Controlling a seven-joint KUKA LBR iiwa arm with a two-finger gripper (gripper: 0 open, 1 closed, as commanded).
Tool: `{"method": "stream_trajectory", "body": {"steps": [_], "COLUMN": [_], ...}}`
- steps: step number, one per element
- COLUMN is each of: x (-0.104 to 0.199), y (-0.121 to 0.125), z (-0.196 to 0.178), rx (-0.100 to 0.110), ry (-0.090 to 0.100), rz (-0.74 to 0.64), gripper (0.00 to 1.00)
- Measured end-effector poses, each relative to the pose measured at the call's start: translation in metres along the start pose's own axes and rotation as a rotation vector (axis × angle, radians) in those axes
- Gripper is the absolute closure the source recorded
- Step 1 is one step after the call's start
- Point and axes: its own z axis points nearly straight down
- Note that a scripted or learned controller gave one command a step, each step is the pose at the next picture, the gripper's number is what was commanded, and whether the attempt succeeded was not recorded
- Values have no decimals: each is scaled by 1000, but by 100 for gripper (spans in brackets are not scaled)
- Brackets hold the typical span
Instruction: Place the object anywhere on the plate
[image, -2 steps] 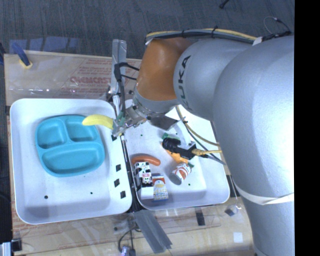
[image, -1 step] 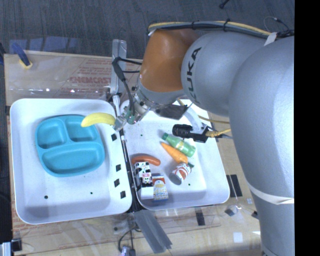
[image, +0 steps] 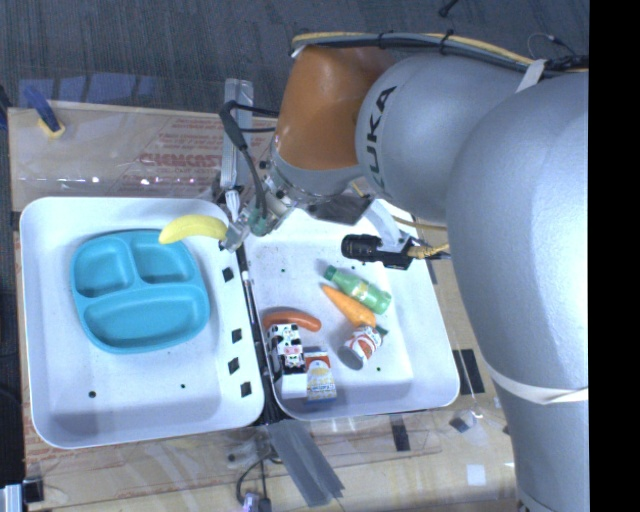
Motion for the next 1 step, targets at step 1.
{"method": "stream_trajectory", "body": {"steps": [1], "x": [-2], "y": [5], "z": [4], "rx": [-2], "ry": [-2], "rz": [-135], "gripper": [100]}}
